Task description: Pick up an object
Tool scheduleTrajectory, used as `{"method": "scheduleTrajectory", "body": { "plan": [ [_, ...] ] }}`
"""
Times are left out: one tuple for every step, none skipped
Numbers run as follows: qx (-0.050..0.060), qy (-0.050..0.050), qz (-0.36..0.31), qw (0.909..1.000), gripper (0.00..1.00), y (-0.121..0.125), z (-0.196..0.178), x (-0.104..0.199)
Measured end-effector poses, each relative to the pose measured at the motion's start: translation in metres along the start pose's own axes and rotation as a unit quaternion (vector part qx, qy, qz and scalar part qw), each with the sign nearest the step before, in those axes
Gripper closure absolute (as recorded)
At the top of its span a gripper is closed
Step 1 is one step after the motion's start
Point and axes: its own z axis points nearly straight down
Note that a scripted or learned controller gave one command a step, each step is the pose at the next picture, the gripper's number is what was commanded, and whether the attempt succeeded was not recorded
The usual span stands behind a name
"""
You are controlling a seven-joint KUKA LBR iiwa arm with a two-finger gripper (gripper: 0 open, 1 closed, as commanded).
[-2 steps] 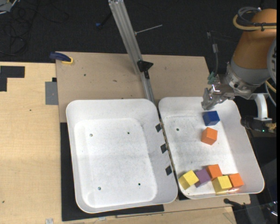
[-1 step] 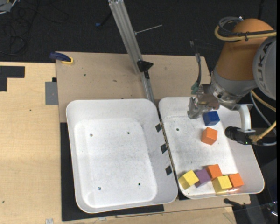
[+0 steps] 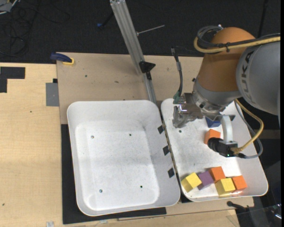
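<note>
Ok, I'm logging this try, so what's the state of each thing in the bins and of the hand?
hand: low over the right bin's far end, nothing seen held
yellow block: lying in right bin's near end
purple block: lying beside it
orange block: lying among the cluster
right bin: flat on bench
left bin: flat on bench

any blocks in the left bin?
No. The left bin shows bare white floor, and the coloured blocks lie clustered at the near end of the right bin.
</note>
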Motion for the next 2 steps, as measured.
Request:
{"method": "scheduleTrajectory", "body": {
  "plan": [
    [0.000, 0.000, 0.000, 1.0000, 1.00, -0.017, -0.003, 0.056],
    [0.001, -0.001, 0.000, 1.0000, 1.00, -0.028, 0.014, 0.100]
  ]
}}
